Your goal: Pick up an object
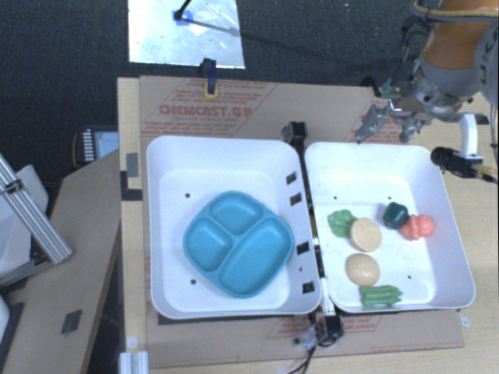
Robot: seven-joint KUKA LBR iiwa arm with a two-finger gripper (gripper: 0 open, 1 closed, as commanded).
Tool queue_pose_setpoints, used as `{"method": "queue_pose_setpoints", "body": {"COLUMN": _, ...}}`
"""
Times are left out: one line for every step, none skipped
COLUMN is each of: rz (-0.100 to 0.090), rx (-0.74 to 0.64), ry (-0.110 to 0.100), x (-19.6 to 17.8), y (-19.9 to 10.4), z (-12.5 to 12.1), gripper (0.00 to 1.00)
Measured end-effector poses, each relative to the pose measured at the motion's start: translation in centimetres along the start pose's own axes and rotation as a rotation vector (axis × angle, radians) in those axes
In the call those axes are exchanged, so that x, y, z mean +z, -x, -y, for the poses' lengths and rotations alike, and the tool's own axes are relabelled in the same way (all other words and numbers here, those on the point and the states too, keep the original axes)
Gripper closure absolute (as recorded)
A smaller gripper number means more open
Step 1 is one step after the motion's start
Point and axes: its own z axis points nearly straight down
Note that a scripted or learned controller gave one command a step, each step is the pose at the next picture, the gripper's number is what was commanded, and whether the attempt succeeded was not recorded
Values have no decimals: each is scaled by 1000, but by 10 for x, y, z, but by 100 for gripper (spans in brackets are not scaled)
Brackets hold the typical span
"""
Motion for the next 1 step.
{"method": "queue_pose_setpoints", "body": {"rz": 1, "rx": -2, "ry": 12, "x": -8, "y": 0, "z": -2, "gripper": 0}}
